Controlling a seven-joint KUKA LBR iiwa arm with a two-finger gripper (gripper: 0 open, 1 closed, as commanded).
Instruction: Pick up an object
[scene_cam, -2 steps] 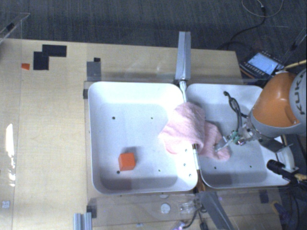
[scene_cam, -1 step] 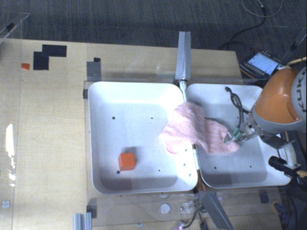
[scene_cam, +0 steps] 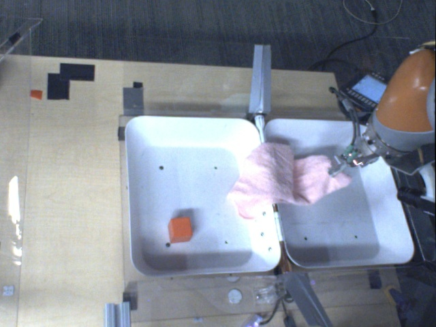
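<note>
A soft pink cloth (scene_cam: 283,181) lies draped over the wall between the two bins, half in the left white bin (scene_cam: 146,182) and half in the right white bin (scene_cam: 381,247). The gripper (scene_cam: 343,165) touches the cloth's right end; I cannot tell how it is set. A small orange block (scene_cam: 180,229) sits in the left bin.

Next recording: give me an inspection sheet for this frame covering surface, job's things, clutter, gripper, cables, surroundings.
Surface: wooden bench bearing left bin and right bin.
Job's things: pink cloth draped over the divider between both bins; orange block in the left bin.
Clutter: black shapes and a small orange square on the bench.
Gripper: gripper at the cloth's right end; grasp unclear.
Cables: thin wire looped on the floor.
Surroundings: dark carpet.
</note>
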